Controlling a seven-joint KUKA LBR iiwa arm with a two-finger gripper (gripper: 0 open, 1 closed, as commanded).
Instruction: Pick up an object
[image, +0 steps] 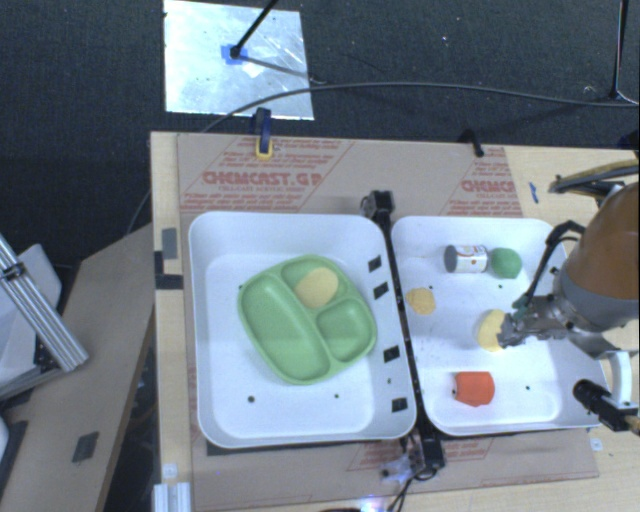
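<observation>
The right bin (540, 410) holds several small items: a pale yellow lump (489, 329), an orange-red block (474, 388), a green ball (506, 262), a small grey can (466, 259) lying on its side, and a little yellow piece (421, 300). My gripper (512, 329) is low in the right bin, right against the yellow lump's right side. The grey arm with its orange band (605, 262) comes in from the right and covers the bin's right edge.
In the left bin (215, 300) lies a green divided plate (290, 330) with a yellow item (317, 287) in its upper compartment. A black divider with clips (392, 320) runs between the bins. Cardboard lies under both bins.
</observation>
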